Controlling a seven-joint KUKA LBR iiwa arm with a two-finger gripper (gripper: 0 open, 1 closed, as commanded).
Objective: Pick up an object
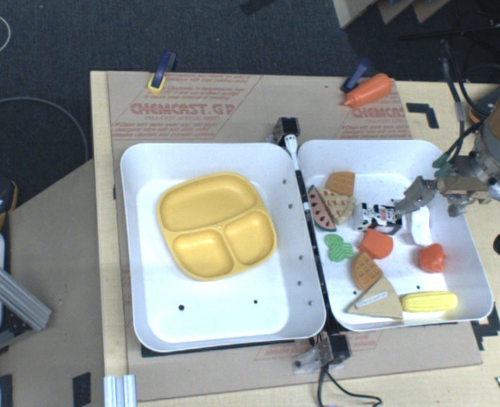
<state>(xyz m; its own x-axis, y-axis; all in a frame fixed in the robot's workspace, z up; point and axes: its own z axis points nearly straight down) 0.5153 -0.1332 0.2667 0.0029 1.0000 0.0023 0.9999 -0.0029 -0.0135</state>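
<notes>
- Camera view: I see two white bins side by side on the bench. The left bin [140, 227] holds a yellow divided tray [216, 225], lying flat with three compartments.
- The right bin [475, 265] carries the toy food I can pick from: a watermelon slice [321, 209] near the divider, a brown waffle piece [340, 193] just beside it, a green piece [338, 248], an orange-red round piece [376, 244], a second waffle piece [366, 270], a tan wedge [377, 300], a yellow corn cob [429, 301] along the near wall and a red tomato-like piece [431, 258].
- A small black-and-white item [377, 216] lies mid-bin; I cannot make out what it is.
- The gripper [421, 202] comes in from the right, low over the right bin, just beside a white piece [421, 225]. I cannot tell how its tool stands, and I see nothing held in it.
- An orange carrot [369, 90] lies on the bench beyond the bins.
</notes>
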